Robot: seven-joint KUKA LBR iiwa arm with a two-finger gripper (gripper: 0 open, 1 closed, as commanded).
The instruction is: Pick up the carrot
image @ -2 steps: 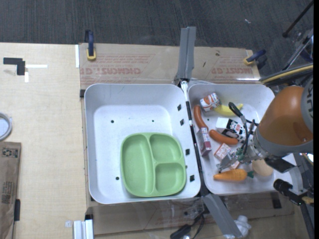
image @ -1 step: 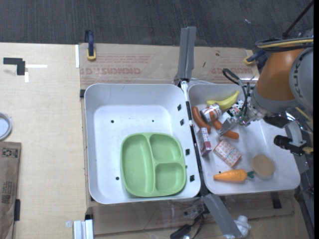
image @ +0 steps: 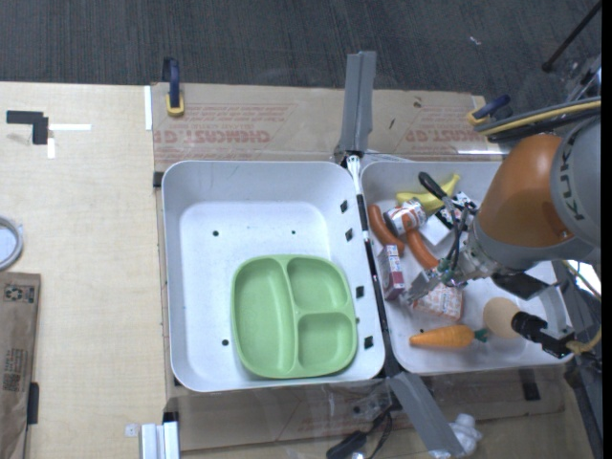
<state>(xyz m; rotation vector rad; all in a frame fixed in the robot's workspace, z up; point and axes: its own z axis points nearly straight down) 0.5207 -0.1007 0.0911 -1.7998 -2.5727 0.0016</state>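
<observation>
Carrot lies in right bin, lower right of frame. Tool sits just above it over clutter; can't tell its state.

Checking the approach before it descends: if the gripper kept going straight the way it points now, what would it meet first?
Probably the crinkly snack packet just under the gripper, not the carrot, which lies nearer the bin's front; depth is unclear.

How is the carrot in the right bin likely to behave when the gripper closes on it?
The carrot looks like a smooth, tapered toy, so it is probably stiff and light. Its round, narrowing body may slip or roll out of a pinch. It lies flat near the right bin's front wall, close to a pale egg-like ball, which could get nudged.
</observation>
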